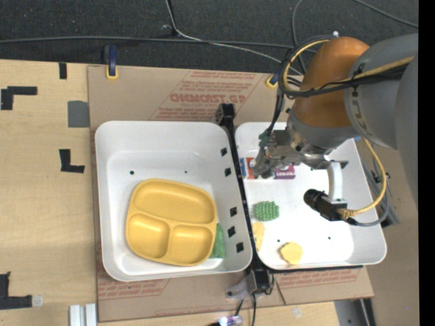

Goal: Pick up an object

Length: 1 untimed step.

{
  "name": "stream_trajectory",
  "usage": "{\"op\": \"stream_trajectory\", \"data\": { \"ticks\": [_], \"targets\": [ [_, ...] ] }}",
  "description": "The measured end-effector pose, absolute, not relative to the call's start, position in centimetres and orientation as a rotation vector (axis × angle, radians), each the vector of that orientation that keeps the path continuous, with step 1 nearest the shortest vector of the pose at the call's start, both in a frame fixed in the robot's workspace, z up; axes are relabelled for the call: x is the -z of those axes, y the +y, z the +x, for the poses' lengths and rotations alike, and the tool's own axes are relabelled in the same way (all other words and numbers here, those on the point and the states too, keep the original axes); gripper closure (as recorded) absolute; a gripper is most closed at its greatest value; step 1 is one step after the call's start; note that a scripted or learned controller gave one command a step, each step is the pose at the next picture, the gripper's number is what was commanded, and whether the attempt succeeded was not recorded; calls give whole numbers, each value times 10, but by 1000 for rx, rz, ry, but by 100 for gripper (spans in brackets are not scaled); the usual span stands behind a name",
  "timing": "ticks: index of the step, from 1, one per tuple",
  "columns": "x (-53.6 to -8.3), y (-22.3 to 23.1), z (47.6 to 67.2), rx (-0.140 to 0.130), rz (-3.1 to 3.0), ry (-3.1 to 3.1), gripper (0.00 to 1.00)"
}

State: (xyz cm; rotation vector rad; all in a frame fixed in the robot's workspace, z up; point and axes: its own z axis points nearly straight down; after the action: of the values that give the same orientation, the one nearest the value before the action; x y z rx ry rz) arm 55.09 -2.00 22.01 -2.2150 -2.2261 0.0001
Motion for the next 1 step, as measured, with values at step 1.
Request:
{"op": "stream_trajectory", "data": {
  "ticks": [1],
  "targets": [
    [-231, 34, 544, 0, -2215, -2227, 100]
  ]
}}
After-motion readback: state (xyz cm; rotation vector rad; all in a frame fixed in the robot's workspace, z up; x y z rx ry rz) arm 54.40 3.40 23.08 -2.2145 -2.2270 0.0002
